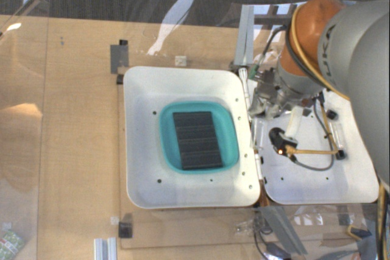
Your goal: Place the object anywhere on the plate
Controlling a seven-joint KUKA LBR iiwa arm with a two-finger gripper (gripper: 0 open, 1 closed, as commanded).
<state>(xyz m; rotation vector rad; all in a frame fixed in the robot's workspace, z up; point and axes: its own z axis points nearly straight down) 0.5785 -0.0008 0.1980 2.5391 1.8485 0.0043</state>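
object (197,140): a dark, near-black rectangular slab, lying flat; its top is ribbed with fine lines running across its short way, and a few heavier lines split it into bands.
object's lie: long side runs from the far edge toward the near edge, turned only slightly off square.
where it sits: on the plate (167,144), about in the middle, with teal showing on every side of it.
plate: teal, square with rounded corners and a raised rim, resting in the middle of the left bin (140,131).
left bin: white and shallow, with rounded corners and a few small dark dots on its floor around the plate.
me, the gripper (268,103): over the far left corner of the right bin (341,182), just beside the wall the two bins share, well apart from the object and touching nothing of it.
my grip: i cannot tell from this angle whether i am spread or pressed together; my own wrist and the orange band hide it.
my arm: grey, coming in from the right and covering the right bin's far side.
bench (61,131): pale wood, with both bins side by side on it.
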